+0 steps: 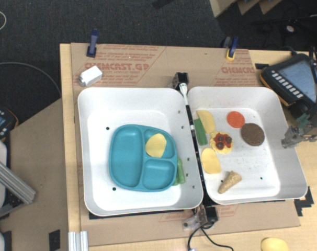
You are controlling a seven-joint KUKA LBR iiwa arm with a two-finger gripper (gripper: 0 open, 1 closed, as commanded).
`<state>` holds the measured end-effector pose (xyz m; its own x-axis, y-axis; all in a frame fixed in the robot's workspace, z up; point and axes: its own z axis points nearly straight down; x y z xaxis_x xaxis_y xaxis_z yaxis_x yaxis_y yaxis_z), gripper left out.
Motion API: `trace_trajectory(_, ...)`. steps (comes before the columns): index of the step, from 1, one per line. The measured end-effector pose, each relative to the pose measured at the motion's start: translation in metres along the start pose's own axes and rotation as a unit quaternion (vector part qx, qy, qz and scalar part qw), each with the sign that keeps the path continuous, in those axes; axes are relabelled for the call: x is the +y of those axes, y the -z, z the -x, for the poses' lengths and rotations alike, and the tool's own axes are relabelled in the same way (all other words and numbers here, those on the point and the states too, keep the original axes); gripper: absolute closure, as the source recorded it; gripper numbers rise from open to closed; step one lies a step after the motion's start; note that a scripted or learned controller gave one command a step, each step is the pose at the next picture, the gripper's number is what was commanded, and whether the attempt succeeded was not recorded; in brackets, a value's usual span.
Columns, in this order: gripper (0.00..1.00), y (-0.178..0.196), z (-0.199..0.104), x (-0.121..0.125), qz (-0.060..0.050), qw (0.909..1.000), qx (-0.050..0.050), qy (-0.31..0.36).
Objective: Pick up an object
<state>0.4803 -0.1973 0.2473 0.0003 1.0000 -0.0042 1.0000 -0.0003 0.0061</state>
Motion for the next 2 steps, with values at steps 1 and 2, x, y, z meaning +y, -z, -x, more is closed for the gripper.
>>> trace_trajectory(1,1.0,0.122,-0.053,0.002,0.005,1.0,0.001,0.004)
trace_trajectory(2,1.0,0.285,-0.093,0.002,0.008,1.0,0.001,0.002)
